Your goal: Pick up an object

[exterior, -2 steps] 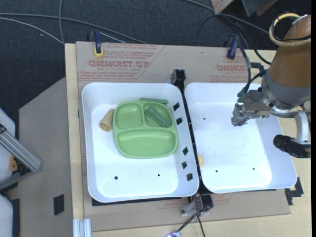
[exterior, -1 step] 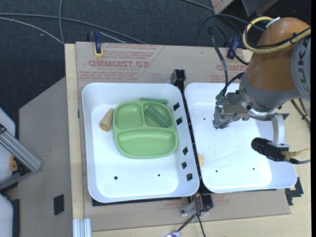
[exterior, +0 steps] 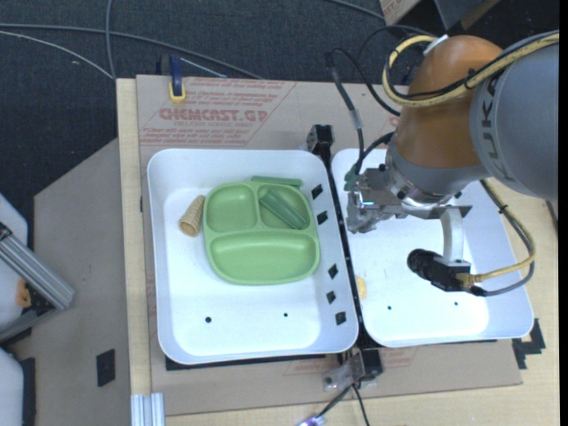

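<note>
A green divided plate (exterior: 260,236) lies in the left bin (exterior: 248,327). A darker green oblong piece (exterior: 284,206) rests in the plate's upper right compartment. A tan cone (exterior: 191,216) lies just left of the plate, touching its rim. My gripper (exterior: 362,209) hangs over the left side of the right bin (exterior: 426,322), close to the divider between the bins, under the grey and orange wrist (exterior: 439,105). The wrist hides what is directly under the gripper. A small tan bit (exterior: 359,287) sits at the right bin's left edge.
A black fitting with a yellow cable (exterior: 439,269) hangs off the arm over the right bin. Black clips (exterior: 330,273) line the divider. Cardboard (exterior: 213,109) lies behind the bins, with loose cables on the dark floor beyond.
</note>
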You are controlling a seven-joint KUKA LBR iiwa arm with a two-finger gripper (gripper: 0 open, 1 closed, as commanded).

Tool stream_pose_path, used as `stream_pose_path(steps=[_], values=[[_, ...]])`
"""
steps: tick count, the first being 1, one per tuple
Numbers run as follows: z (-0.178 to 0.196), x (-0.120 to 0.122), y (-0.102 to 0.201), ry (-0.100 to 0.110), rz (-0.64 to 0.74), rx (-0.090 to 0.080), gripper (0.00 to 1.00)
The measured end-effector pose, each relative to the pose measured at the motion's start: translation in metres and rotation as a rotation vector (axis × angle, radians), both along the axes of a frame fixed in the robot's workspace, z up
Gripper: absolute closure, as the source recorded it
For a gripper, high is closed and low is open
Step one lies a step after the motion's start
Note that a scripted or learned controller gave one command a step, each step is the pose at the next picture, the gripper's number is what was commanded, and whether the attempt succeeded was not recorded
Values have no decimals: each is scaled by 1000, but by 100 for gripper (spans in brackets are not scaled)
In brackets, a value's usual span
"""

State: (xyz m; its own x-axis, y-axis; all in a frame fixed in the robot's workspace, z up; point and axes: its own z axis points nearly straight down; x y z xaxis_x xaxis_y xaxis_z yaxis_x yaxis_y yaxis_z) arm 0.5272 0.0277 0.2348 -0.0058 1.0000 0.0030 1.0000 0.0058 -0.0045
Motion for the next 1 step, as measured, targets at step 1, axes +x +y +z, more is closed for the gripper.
stream_pose_path(steps=[1], values=[[-13, 9, 54, -3, -1, -1, 100]])
